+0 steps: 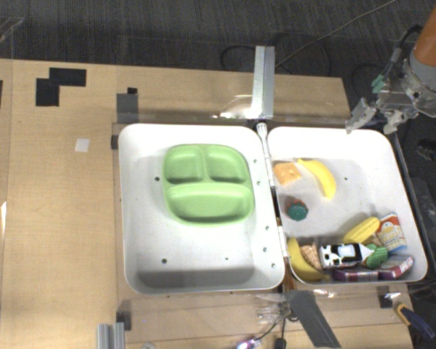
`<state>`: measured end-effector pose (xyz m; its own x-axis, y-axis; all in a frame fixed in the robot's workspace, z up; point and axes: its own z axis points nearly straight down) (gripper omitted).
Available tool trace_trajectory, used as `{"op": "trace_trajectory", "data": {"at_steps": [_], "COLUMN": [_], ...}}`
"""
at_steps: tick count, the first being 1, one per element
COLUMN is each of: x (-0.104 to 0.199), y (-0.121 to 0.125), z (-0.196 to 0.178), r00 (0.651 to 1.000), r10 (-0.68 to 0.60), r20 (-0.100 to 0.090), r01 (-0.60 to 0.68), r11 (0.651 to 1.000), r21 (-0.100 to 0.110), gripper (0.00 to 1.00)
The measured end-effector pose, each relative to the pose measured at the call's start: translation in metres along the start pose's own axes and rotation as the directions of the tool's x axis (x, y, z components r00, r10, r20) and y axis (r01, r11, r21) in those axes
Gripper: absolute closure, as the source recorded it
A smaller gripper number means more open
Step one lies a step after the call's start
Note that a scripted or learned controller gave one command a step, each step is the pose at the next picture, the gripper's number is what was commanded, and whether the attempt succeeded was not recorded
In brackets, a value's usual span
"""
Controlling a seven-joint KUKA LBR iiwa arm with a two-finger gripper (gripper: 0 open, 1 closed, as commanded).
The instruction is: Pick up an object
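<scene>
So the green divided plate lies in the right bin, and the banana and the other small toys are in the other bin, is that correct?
Not quite. The camera view shows the green divided plate in the left bin, not the right one. The banana and the other small toys are in the other bin, the right bin.

I could read no text, label or number anywhere; printing on the small packets (389, 233) was too blurred.
</scene>
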<state>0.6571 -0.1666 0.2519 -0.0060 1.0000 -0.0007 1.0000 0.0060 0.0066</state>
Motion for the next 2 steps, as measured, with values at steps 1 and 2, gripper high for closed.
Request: {"op": "trace_trajectory", "data": {"at_steps": [1,2], "x": [0.049,0.049], "y": [-0.003,-0.001], "z": [0.162,0.149], "r00": [0.987,0.986], "r10": [-0.163,-0.164], "r20": [0.0,0.002], "r01": [0.163,0.164], "r11": [0.987,0.986], "r21": [-0.003,-0.011], "gripper": [0.0,1.0]}}
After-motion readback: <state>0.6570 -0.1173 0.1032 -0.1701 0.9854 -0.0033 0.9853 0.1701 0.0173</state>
